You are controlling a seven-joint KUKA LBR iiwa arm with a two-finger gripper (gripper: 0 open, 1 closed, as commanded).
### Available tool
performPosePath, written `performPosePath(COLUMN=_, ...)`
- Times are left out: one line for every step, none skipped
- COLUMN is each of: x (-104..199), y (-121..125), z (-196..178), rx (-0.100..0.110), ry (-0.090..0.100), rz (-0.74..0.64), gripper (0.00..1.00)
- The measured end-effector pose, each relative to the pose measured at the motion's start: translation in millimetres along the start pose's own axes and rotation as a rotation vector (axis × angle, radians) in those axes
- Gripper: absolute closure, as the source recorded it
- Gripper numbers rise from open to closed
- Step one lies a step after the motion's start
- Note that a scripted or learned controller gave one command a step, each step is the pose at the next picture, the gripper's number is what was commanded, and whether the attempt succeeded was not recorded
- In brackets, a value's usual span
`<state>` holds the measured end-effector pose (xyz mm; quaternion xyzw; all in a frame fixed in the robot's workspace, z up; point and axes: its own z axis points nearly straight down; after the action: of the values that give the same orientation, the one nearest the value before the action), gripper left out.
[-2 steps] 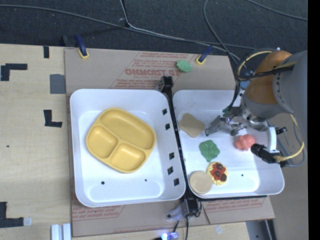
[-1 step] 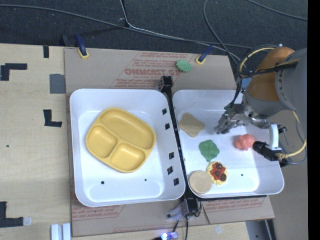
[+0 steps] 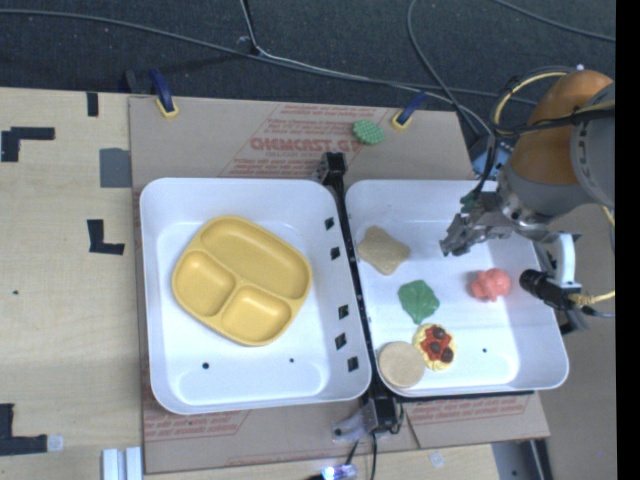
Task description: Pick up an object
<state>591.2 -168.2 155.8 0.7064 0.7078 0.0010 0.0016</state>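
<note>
1. Camera view: two shallow white bins are seen side by side on a cardboard sheet (image 3: 300,148); the left bin (image 3: 165,268) bears a yellow three-compartment plate (image 3: 241,280).
2. The right bin (image 3: 530,363) is seen to contain a tan bread-like piece (image 3: 382,250), a green leafy piece (image 3: 418,299), a pink lumpy object (image 3: 490,284), a round tan disc (image 3: 401,364) and a yellow piece with red and dark topping (image 3: 436,346), the last two touching.
3. The gripper (image 3: 458,243) is located over the upper middle of the right bin, pointing down and left from the grey arm (image 3: 560,158).
4. Nothing is seen between the fingers; their opening cannot be told at this angle.
5. The pink lumpy object lies near the gripper, below and to its right; the tan bread-like piece lies to its left, apart from it.
6. A small green object (image 3: 368,132) is noted on the cardboard beyond the bins.
</note>
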Motion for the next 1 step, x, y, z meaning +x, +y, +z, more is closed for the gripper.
performPosePath(x=7.0, y=9.7, z=-53.2, rx=-0.001, ry=-0.001, rz=-0.001, gripper=1.0)
